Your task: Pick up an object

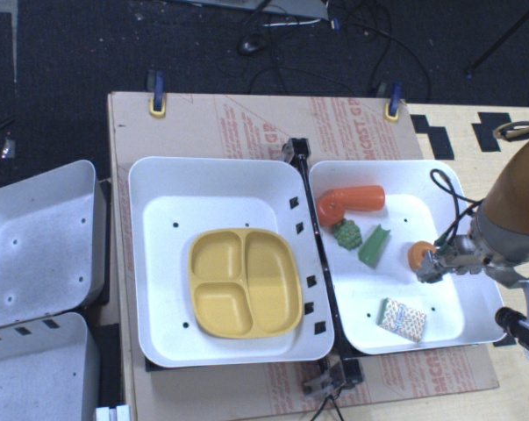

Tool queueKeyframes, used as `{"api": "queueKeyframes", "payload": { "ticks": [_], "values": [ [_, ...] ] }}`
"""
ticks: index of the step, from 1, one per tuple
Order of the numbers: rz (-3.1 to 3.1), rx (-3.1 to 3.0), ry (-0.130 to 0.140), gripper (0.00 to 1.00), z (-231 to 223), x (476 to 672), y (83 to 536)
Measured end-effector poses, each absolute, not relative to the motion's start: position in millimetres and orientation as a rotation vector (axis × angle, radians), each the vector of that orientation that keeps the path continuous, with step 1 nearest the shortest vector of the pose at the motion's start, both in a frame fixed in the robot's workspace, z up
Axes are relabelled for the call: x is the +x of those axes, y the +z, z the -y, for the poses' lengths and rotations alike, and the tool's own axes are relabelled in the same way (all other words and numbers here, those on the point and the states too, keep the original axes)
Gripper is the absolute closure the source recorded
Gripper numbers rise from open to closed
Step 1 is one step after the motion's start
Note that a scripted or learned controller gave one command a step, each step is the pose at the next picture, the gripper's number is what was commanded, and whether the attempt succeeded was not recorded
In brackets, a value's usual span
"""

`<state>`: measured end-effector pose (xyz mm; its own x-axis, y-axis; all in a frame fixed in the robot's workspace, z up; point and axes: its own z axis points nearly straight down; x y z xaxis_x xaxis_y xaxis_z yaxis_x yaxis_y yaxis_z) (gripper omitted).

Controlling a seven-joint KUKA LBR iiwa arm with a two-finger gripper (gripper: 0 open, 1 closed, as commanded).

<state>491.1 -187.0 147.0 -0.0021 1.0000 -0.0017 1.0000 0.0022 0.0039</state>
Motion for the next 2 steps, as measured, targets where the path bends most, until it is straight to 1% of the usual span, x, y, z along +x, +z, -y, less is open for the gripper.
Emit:
{"api": "queueKeyframes", "payload": {
  "ticks": [1, 2],
  "values": [
    [-2.219, 2.214, 0.004, 1.0, 195.3, 490.3, 206.8],
    [-2.222, 2.217, 0.001, 1.0, 195.4, 491.1, 215.5]
  ]
}}
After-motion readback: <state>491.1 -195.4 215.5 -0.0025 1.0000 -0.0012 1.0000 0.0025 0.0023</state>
